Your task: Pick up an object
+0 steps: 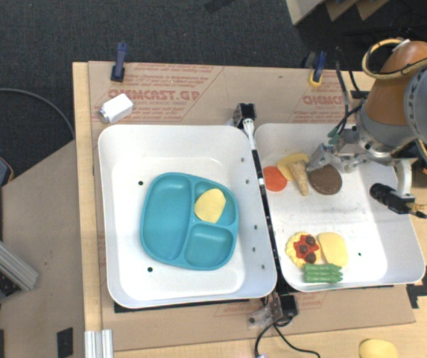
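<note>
Two bins: you have a left bin [124, 170] and a right bin [377, 237], white and shallow, side by side on the bench board [168, 88], their inner rims touching.
Arm [399, 88]: it reaches in from the right over the right bin's far corner; its bulk hides that corner from you and the frame edge cuts it off.
Left bin contents: a teal divided plate [170, 218] lies flat in the middle, with a yellow piece [211, 205] in its upper right compartment.
Gripper [331, 159]: it sits low over the far part of the right bin, just above the brown disc [325, 180]; you cannot tell whether it is open or closed, nor whether it touches the disc.
Things to pick: all lie in the right bin. The brown disc is partly covered by the gripper. Left of it are a tan wedge [300, 177], a pale yellow piece [293, 159] and an orange-red round [275, 178] close to the rim.
Near corner of right bin: a round toy with red and dark spots [304, 248], a yellow slab [333, 249] touching it, and a green strip [323, 274] just below both.
Around the bins: a white block [116, 108] and two blue clamps [118, 60] on the board's far edge.
Bottom edge: a yellow lump [377, 347], cut off and unclear.
</note>
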Controlling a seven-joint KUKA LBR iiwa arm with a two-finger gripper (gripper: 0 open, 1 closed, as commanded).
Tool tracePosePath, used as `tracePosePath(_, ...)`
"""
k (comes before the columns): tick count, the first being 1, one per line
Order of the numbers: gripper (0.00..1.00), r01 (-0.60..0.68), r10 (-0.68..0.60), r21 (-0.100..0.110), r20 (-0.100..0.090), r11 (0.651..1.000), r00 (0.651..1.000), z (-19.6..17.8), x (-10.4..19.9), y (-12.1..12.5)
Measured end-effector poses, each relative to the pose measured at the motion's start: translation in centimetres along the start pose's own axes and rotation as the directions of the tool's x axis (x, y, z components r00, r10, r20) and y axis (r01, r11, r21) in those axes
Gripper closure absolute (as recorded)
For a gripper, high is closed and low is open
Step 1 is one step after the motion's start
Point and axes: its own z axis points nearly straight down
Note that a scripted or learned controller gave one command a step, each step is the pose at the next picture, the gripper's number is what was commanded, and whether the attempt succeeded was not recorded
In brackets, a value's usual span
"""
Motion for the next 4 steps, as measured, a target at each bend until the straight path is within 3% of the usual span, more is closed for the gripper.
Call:
tracePosePath(1,0.00,-0.008,0.008,-0.001,0.004,1.000,1.000,-10.2,-6.0,-4.2)
tracePosePath(2,0.00,-0.001,0.001,-0.004,0.002,1.000,1.000,-16.7,-5.5,-2.5)
tracePosePath(3,0.00,0.000,0.000,0.024,-0.011,1.000,1.000,-3.1,0.6,-7.8)
tracePosePath(4,0.00,-0.001,0.001,0.000,0.002,1.000,1.000,-4.6,-4.1,-0.7)
